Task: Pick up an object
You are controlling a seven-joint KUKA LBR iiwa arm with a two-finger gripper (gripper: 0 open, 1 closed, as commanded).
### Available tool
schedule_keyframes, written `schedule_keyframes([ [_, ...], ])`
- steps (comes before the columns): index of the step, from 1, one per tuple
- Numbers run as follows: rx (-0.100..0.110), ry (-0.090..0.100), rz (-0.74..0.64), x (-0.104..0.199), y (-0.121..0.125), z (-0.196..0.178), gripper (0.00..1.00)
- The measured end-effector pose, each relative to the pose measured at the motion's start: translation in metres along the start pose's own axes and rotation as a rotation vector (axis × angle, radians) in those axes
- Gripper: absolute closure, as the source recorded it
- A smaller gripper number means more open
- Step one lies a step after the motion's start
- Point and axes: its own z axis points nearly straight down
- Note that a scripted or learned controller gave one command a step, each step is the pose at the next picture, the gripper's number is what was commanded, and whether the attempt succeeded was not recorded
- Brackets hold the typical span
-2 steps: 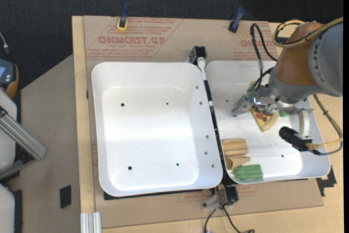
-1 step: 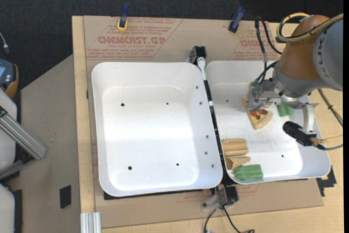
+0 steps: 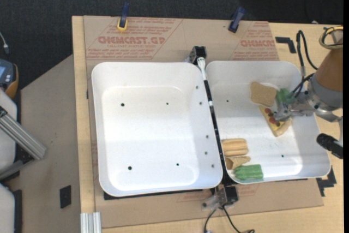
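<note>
My gripper (image 3: 282, 111) reaches in from the right and sits low in the right bin (image 3: 240, 76), right over a pizza-like slice (image 3: 277, 125) with red and yellow on it. A tan bread slice (image 3: 263, 93) lies just to its upper left, with a small green item (image 3: 283, 96) beside it, touching the gripper body. Near the bin's front left corner lie a ridged tan bun (image 3: 234, 145), a small tan piece (image 3: 239, 161) and a green block (image 3: 248, 173). The gripper body hides whatever is between its tips.
The left bin (image 3: 109, 133) lies beside the right one, split from it by a black divider rail (image 3: 210, 112). Both rest on a cardboard sheet (image 3: 163, 35) held by blue clamps (image 3: 124, 15). A black cable (image 3: 301, 52) runs near the arm.
</note>
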Motion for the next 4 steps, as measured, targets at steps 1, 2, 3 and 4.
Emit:
schedule_keyframes([
  [1,-0.007,-0.02,-0.005,0.031,-0.024,-0.001,1.0],
  [2,-0.003,-0.011,-0.014,0.086,0.066,-0.083,1.0],
  [3,0.018,-0.008,-0.007,0.101,0.094,0.013,1.0],
  [4,0.013,-0.01,-0.005,0.099,0.095,0.007,0.0],
])
